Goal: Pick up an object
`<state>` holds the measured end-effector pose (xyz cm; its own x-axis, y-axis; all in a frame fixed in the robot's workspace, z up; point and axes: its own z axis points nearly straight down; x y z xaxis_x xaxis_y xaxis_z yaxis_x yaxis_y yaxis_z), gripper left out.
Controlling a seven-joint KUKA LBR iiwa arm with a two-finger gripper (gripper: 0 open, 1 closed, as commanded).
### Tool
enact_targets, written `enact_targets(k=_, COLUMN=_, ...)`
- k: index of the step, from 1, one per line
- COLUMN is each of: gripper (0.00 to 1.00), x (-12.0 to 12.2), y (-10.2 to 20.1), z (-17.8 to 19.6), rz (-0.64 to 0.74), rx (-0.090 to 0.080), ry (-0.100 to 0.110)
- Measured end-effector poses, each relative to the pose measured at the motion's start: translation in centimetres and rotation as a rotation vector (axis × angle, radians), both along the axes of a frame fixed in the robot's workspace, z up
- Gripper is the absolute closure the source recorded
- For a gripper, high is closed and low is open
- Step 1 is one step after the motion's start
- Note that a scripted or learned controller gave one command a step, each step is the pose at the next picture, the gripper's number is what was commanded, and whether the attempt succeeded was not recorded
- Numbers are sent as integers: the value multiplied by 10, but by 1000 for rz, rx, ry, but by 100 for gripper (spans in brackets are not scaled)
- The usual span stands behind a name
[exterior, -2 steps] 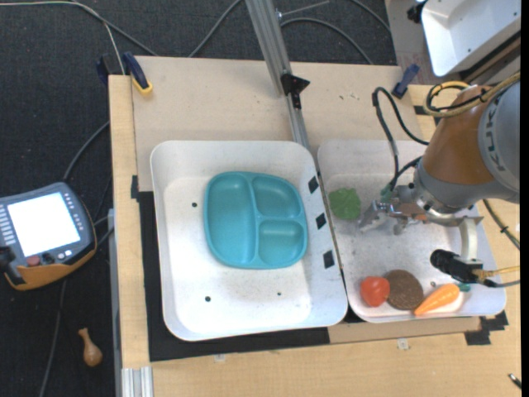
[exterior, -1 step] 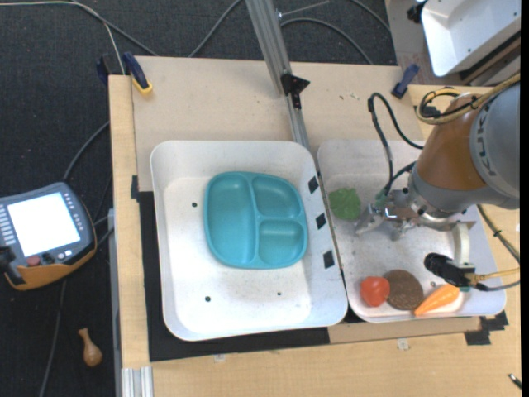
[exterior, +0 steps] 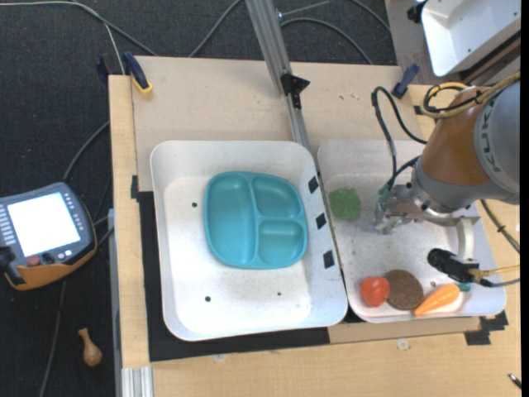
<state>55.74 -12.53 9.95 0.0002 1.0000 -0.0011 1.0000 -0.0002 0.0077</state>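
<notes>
- I saw the counter carrying two bins; the left bin held a teal divided plate.
- In the right bin, the gripper hung mid-bin; I couldn't tell how it was set.
- The green object lay at its 9 o'clock, apart. It looked light and soft; I'd pinch across its middle.
- A tomato, brown disc and carrot sat toward 6 o'clock.

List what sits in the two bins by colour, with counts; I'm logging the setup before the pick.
Blue: 1, divided plate in the left bin
Green: 1, green item in the right bin
Red: 1, red item
Brown: 1, round brown item
Orange: 1, carrot
Total: 5
</notes>
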Motion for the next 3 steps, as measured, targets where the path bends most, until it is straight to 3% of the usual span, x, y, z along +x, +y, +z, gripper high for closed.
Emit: enact_targets(k=3, gripper=100, x=7, y=6, z=142, rz=2, rx=1, ry=4)
